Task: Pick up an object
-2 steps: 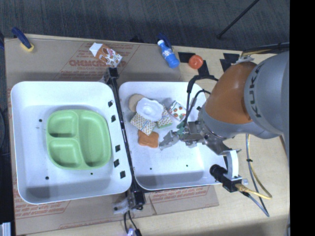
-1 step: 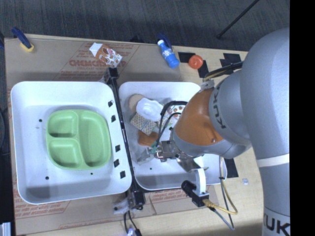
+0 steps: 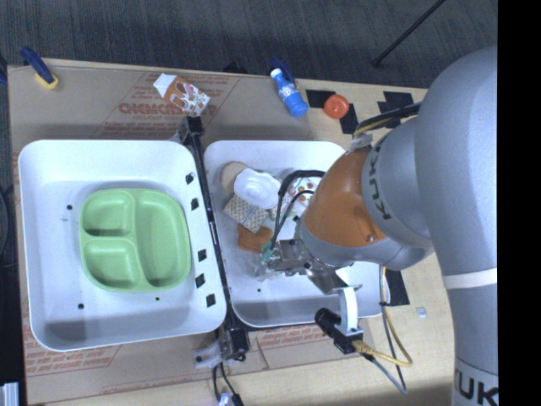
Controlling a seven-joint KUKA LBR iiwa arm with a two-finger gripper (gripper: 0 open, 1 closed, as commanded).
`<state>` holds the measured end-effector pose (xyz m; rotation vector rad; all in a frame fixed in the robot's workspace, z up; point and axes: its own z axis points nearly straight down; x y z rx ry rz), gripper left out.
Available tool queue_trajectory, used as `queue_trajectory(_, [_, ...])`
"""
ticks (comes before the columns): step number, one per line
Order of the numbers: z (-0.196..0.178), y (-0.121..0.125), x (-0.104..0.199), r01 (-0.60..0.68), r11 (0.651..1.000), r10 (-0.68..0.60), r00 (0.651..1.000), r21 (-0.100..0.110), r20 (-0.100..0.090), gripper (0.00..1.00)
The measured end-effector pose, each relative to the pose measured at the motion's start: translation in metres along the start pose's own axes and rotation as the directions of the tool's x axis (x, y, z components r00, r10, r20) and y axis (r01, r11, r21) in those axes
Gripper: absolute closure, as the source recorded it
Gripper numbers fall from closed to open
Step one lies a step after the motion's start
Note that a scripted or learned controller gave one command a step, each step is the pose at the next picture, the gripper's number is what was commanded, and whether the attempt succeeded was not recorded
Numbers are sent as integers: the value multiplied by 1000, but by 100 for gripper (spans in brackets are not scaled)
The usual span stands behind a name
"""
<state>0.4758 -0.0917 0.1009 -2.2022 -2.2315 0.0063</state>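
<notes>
A grey robot arm (image 3: 439,184) with an orange band reaches in from the right of the frame over the right-hand white bin (image 3: 254,315), its wrist pointing down into the middle of that bin. The gripper (image 3: 277,260) sits low among a small pile of objects, but the wrist hides its working end, so how wide it stands and whether it has hold of anything cannot be told. Just left of it lie a brown object (image 3: 250,239), a patterned packet (image 3: 246,212) and a white object (image 3: 256,186), bunched in the upper half of the bin. The left-hand white bin (image 3: 42,252) holds a green divided tray (image 3: 135,239) at its centre. On the cardboard bench top above the bins rest a blue bottle (image 3: 289,91), an orange ball (image 3: 336,105) and a small carton (image 3: 181,94).
</notes>
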Motion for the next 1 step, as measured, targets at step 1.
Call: queue_trajectory(1, [-112, 2, 68, -6, 1000, 6, 1000, -8, 0, 100])
